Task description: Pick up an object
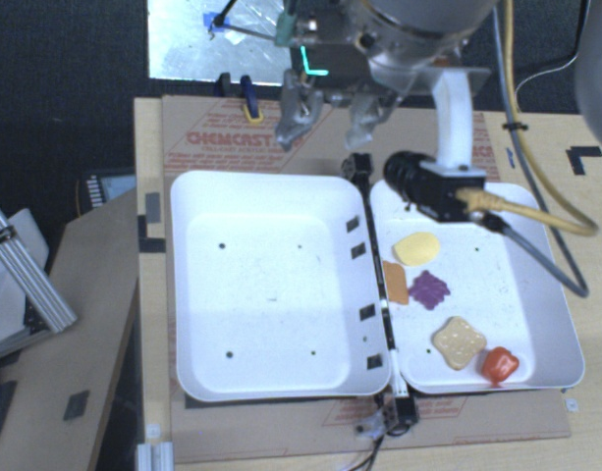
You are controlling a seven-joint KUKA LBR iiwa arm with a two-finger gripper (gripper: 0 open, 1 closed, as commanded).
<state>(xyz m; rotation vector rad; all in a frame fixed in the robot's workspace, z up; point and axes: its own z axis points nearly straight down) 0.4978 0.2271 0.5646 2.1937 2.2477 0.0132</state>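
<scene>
Objects for pickup all sit in the right bin (561,346): yellow oval piece (417,248) toward the far end, orange flat piece (396,283) against the divider side, purple cluster (430,289) just beside it, tan toast-shaped piece (459,342) nearer the front, red piece (499,364) touching or nearly touching the toast at the front-right corner. None of them is lifted; all lie flat on the bin floor.

Gripper (329,121) hangs above the far edge of the bench, beyond both bins, over the cardboard sheet (222,137) w/ red lettering. Two metal fingers (293,116) point down, set apart w/ a clear gap, nothing between them. No contact w/ any item; gripper is well apart from the objects.

Left bin (188,263) lies alongside, sharing the centre seam w/ black clips (356,251).

Black cylindrical fitting (428,186) w/ yellow hose (536,214) overhangs the far end of the right bin, near the yellow oval. Blue-yellow clamp (249,101) sits at the cardboard's far edge.
</scene>
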